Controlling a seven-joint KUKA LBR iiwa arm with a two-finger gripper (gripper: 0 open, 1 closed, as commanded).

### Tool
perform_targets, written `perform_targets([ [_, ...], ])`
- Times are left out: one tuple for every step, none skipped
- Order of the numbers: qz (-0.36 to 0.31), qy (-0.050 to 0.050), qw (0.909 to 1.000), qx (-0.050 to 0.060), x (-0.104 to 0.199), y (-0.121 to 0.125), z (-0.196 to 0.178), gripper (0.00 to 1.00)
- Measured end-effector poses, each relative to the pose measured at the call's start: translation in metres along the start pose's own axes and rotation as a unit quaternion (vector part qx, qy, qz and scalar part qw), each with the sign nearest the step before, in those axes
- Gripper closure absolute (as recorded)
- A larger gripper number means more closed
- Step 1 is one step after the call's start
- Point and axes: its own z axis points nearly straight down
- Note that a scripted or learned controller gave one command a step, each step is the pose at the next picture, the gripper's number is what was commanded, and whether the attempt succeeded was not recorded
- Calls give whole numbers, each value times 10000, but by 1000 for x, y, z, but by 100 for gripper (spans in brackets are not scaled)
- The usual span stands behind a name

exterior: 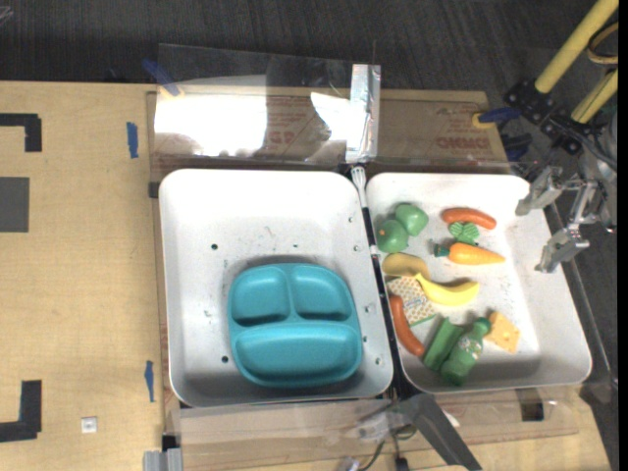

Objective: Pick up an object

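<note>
A teal divided plate (pixel 292 324) is seen in the left white bin (pixel 196 224). In the right white bin (pixel 559 332), toy foods are shown in mixed colours: two green round pieces (pixel 402 226), a red-orange pepper (pixel 468 218), an orange carrot (pixel 476 254) with a green top, a yellow banana (pixel 446 290), a red sausage (pixel 405 328), a dark green cucumber (pixel 441 341) and a green bottle (pixel 465 349). A yellow wedge (pixel 505 334), possibly cheese, is marked with pale spots. A checked pattern seems to be carried by a small piece (pixel 417 307) under the banana. The bench (pixel 78 263) is tan, with black tape marks (pixel 22 131) and blue tape strips (pixel 131 139).
</note>
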Motion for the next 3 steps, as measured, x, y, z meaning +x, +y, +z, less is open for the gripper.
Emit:
perform_targets([
  [-298, -4, 9996, -1, 8, 4, 172, 0],
  [-355, -40, 9994, -14, -2, 91, 177, 0],
  [-795, -36, 9968, 11, -22, 92, 177, 0],
])
